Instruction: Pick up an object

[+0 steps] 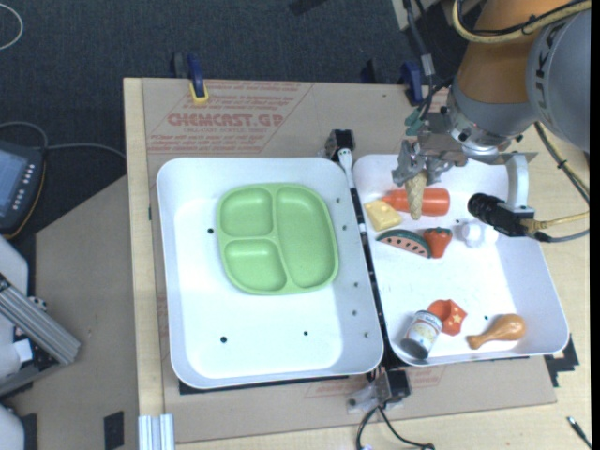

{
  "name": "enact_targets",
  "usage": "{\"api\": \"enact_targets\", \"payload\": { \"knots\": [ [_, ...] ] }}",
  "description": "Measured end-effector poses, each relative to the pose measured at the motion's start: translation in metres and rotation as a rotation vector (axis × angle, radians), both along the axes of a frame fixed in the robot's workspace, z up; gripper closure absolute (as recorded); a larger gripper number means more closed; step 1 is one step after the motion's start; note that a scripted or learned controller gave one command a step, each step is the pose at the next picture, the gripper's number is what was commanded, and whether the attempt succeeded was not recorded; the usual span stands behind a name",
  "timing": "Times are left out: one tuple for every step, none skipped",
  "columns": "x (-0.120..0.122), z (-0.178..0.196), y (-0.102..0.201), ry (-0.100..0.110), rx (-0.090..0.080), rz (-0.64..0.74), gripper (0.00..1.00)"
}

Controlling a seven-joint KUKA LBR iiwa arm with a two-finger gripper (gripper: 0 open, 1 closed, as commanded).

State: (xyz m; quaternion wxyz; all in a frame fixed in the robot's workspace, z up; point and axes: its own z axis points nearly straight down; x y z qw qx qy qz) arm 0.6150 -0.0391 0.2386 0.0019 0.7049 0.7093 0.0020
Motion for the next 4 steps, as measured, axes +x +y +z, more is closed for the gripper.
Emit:
{"api": "enact_targets", "payload": {
  "knots": [
    [0.041, -0.007, 0.034, 0.000, -0.001, -0.002, 1.00],
    [0.028, -0.009, 0.039, 0.009, 0.000, -0.005, 1.00],
    [0.031, -0.020, 0.021, 0.009, -0.001, -0.008, 1.00],
    [0.035, -0.009, 0.023, 0.002, -0.001, -0.005, 1.00]
  ]
}}
